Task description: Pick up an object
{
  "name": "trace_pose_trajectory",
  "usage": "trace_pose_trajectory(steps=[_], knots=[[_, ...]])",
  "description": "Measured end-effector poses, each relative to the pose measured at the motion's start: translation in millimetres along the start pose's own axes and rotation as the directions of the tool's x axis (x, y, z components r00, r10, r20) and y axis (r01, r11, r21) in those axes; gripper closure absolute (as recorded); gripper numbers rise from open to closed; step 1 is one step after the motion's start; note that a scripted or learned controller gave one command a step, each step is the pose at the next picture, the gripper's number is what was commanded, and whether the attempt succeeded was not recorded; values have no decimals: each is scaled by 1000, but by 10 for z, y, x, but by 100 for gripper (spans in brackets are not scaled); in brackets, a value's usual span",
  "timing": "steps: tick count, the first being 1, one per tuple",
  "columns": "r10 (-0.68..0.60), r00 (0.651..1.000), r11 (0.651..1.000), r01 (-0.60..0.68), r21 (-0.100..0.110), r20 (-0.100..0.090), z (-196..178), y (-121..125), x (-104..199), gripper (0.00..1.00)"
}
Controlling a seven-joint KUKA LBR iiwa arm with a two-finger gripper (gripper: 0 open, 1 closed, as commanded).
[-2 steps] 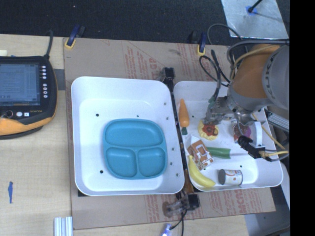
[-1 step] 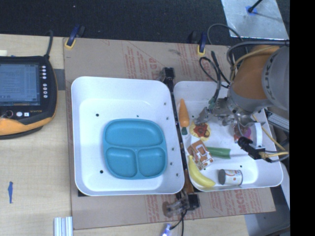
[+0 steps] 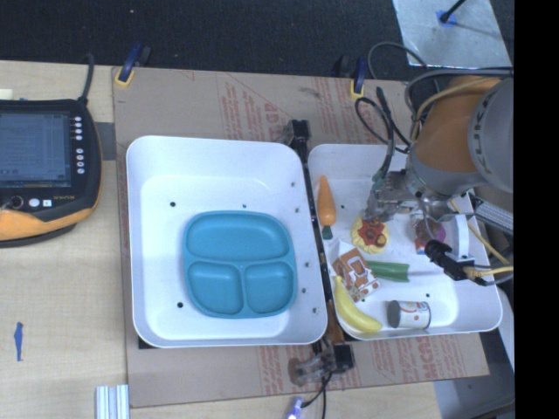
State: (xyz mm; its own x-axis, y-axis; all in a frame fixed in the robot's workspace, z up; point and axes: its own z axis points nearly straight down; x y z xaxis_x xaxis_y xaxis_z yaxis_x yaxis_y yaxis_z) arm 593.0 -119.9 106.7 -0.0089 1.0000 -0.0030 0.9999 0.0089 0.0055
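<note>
The right white bin (image 3: 472, 317) holds an orange carrot (image 3: 326, 201), a yellow and red toy (image 3: 369, 233), a green pepper (image 3: 387, 270), a small printed box (image 3: 355, 271), a banana (image 3: 353, 312) and a grey can (image 3: 408, 314) lying on its side. My gripper (image 3: 382, 204) hangs low in the right bin, just above the yellow and red toy and to the right of the carrot. Nothing shows between its fingers. The arm's orange band (image 3: 450, 129) fills the bin's back right corner and hides what lies under it.
The left white bin (image 3: 148, 234) holds a blue divided plate (image 3: 238, 263). A teach pendant (image 3: 44, 168) lies on the bench at far left. Black cables (image 3: 389, 103) loop over the back of the right bin.
</note>
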Motion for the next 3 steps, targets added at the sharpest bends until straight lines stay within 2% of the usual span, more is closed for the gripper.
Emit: trace_pose_trajectory(steps=[1,2,3], knots=[[-1,1000,1000,1,1,1,2,-2,0,0],[4,1000,1000,-4,10,-2,147,-482,193,0],[4,1000,1000,-4,8,-2,147,-222,139,0]])
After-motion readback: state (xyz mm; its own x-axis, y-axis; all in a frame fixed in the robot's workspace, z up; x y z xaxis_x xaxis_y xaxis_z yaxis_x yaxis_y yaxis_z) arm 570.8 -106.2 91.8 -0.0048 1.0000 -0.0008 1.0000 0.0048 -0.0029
